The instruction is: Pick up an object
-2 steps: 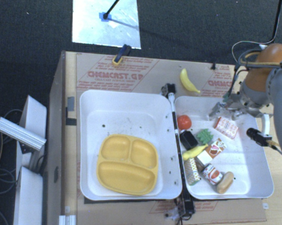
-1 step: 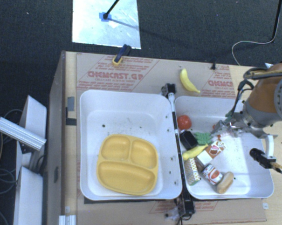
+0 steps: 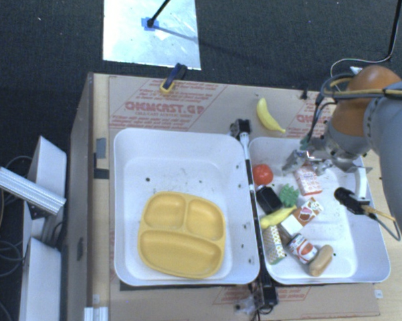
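Right shallow white bin [image 3: 360, 246]: crowded along its left half. A red round ball [image 3: 262, 174] sits near the upper left wall. Below it are a black block [image 3: 268, 198], a green leafy piece [image 3: 289, 193] and a yellow banana-shaped piece [image 3: 277, 218] lying aslant. Nearer the front: a striped grey mesh packet [image 3: 273, 243], a small red-labelled can [image 3: 302, 248], a tan bread roll [image 3: 321, 259]. A second carton [image 3: 309, 211] lies just beside the green piece.

Left shallow white bin [image 3: 188, 149] holds a yellow divided plastic tray [image 3: 182, 234]. A yellow banana [image 3: 269, 116] lies outside the bins on the brown cardboard sheet [image 3: 190, 99].

Gripper [image 3: 309, 159] hangs over the right bin's upper middle. Cannot tell whether it is open or closed, or has hold of anything. A small red-and-white carton [image 3: 309, 183] lies flat on the bin floor just below the gripper in view. Contact unclear. Red ball to the carton's left, green piece near its lower left corner.
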`<state>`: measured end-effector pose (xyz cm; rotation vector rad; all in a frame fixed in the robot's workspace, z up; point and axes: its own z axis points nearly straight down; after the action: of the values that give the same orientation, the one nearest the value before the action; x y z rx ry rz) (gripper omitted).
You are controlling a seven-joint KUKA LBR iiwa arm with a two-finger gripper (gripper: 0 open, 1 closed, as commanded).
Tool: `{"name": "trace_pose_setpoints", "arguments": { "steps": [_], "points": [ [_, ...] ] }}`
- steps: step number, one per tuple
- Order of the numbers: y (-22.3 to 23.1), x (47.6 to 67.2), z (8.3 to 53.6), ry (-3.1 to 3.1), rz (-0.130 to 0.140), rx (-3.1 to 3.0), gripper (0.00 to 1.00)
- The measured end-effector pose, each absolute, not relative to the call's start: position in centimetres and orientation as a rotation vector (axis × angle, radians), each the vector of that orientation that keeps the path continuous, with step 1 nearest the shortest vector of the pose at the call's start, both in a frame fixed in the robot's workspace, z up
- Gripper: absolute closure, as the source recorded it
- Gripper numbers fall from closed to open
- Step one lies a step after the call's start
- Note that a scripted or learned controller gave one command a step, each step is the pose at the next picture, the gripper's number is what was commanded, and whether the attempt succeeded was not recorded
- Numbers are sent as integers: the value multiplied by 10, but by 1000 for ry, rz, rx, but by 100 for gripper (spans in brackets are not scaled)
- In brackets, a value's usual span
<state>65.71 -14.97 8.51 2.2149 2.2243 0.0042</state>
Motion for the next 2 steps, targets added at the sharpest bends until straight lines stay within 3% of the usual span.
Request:
{"name": "trace_pose_setpoints", "arguments": {
  "steps": [1, 2],
  "points": [
    [-173, 630, 122, 2221, 2, 2216, 0],
    [-155, 598, 93, 2213, 10, 2212, 0]
  ]
}}
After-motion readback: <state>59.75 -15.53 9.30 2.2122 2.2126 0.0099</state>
